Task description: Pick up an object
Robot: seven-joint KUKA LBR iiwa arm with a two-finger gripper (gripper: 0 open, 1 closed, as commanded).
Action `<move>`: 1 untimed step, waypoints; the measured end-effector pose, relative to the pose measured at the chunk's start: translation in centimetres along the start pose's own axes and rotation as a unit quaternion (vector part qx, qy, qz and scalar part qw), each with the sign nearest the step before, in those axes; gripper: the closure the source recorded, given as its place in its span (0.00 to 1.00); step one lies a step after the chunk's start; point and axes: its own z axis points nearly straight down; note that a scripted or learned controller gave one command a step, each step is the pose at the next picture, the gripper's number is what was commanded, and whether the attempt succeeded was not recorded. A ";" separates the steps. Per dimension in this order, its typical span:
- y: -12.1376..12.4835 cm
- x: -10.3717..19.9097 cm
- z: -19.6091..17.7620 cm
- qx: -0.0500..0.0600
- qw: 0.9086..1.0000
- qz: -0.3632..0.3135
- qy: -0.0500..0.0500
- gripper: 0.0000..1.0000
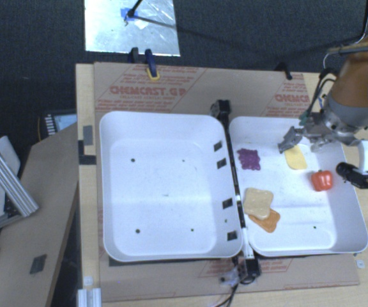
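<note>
2 shallow white plastic bins are seen side by side on a tan cardboard-covered bench (171,82) - the left bin (117,171) and the right bin (347,229), joined along a black clip strip (230,165) down the middle.

The grey arm with the orange band (356,75) is seen coming in from the right, and the two-finger gripper (299,139) is positioned low over the far part of the right bin. The pale yellow rounded block (296,160) is found right at the gripper's tips, just below them in the view and partly tucked under the metal. Whether it's actually pinched can't be told from this angle - the fingertips blend into the block and the bin floor, so spread or pressed together, no call can be made.

The other stuff in the right bin: a purple bunch-of-grapes toy (248,159) is seen lying to the left of the yellow block, near the centre strip. A small red pepper-like toy (322,180) sits to the lower right of the yellow block, close by but apart. Nearer the front, a beige bread-slice shape (258,202) is laid overlapping an orange slice-shaped piece (268,221), both touching.

Behind the bench, a shiny silver foil sheet (133,18) is seen on the dark floor.
</note>
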 end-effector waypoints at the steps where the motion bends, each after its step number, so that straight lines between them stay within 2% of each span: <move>1: 4.3 0.4 7.4 -0.005 1.000 -0.003 -0.001 0.00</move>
